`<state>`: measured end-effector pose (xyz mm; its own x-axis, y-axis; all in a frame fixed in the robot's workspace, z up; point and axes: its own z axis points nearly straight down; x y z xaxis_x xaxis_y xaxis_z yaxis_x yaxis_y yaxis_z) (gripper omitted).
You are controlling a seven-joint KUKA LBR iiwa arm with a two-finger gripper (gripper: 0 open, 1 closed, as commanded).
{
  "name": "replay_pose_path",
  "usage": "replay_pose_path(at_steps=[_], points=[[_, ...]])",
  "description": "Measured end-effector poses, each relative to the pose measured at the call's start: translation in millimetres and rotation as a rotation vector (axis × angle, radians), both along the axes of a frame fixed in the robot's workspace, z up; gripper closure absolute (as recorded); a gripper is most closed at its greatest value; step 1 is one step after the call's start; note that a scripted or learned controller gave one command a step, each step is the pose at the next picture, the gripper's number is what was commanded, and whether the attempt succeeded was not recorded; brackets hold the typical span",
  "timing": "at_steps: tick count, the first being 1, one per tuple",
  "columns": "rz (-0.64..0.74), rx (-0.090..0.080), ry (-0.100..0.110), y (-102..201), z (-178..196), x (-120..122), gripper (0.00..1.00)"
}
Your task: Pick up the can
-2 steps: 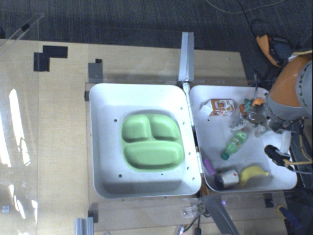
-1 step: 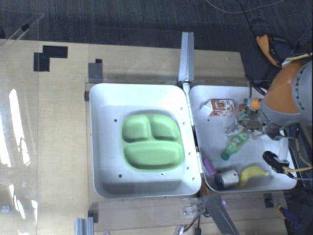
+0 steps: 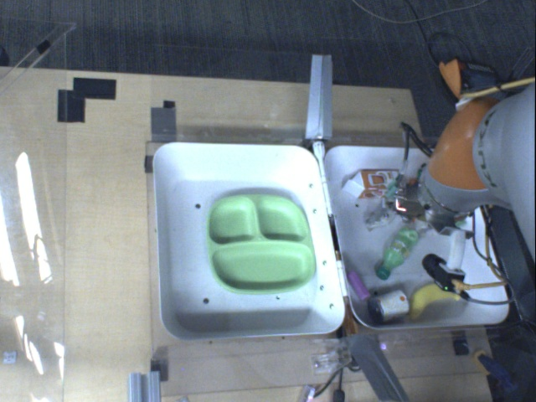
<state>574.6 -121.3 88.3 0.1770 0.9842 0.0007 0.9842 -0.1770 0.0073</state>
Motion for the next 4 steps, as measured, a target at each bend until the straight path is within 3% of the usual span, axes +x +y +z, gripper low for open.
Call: replay_pose_path(at_steps=[1, 2, 3, 4], points=[[0.051, -0.004, -0.002, -70.3, -1.0, -41.0, 0.0], [0.047, -0.001, 0.005, -75.8, 94.4, -56.6, 0.0], [-0.004, -0.001, -0.001, 2.9, -1.3, -38.4, 0.0], [-0.106, 0.008, 0.027, -20.7, -3.1, 36.5, 0.0]])
